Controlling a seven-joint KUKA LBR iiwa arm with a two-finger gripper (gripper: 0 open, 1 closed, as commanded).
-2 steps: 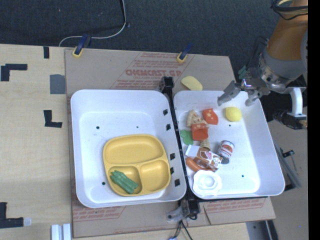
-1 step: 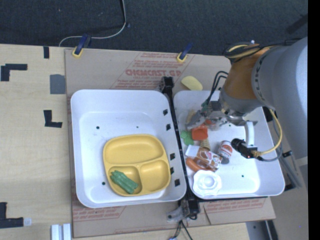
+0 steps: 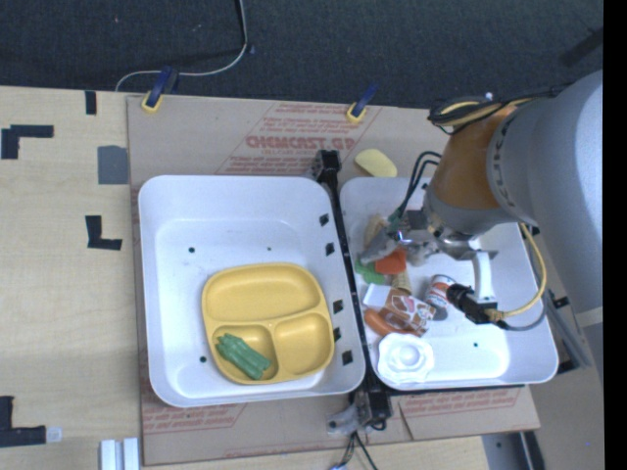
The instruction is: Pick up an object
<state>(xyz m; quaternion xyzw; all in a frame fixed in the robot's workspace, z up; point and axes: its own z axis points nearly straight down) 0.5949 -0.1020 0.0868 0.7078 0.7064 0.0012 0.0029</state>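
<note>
My gripper [image 3: 394,246] reaches down into the right bin [image 3: 509,355], over a pile of small objects at the bin's left side. An orange-red piece [image 3: 392,262] lies right under the gripper, with a green bit [image 3: 374,274] beside it. A red and white packet [image 3: 405,308], a small red can [image 3: 440,287] and a white round lid [image 3: 406,356] lie nearer the front. The arm hides whether anything sits between the fingers.
The left bin [image 3: 176,213] holds a yellow divided plate [image 3: 265,292] with a green vegetable [image 3: 243,355] in its front-left compartment. A pale yellow object [image 3: 375,163] lies on the cardboard behind the right bin. A yellow cable [image 3: 534,292] loops beside the arm.
</note>
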